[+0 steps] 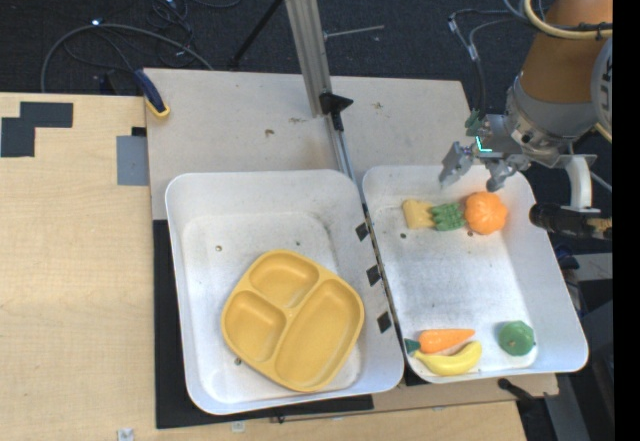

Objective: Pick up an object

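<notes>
My gripper hangs over the far edge of the right bin, fingers spread open and holding nothing. Just below it lie an orange fruit and a toy corn cob with a yellow tip and green husk. At the near end of the same bin rest a carrot, a banana and a green pepper.
The left bin holds a yellow divided plate. A metal post rises behind the bins, with black clips along the seam between them. Light wood bench surface lies to the left.
</notes>
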### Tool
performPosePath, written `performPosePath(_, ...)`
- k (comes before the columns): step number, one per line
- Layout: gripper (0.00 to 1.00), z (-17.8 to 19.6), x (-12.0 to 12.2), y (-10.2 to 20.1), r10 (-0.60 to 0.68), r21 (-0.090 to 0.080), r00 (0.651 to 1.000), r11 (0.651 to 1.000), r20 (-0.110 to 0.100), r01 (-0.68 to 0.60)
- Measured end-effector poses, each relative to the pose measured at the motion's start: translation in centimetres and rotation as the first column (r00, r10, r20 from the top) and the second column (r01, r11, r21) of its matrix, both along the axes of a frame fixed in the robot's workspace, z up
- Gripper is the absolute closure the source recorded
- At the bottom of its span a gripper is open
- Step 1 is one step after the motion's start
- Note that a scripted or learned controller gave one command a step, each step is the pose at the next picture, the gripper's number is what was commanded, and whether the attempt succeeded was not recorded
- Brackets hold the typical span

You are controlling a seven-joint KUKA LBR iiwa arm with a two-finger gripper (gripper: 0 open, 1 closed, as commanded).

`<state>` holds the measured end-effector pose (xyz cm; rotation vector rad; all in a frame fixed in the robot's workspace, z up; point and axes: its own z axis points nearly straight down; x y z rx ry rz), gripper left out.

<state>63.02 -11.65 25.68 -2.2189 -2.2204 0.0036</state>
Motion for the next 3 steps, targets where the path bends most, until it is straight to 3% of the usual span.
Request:
performPosePath(1, 0.0, 0.1, 0.1, 0.0, 0.0, 0.0, 1.0, 1.0, 0.002, 0.0)
performPosePath(3, 0.0, -10.8, 0.1, 0.0, -0.001, 0.0, 1.0, 1.0, -0.004, 0.001)
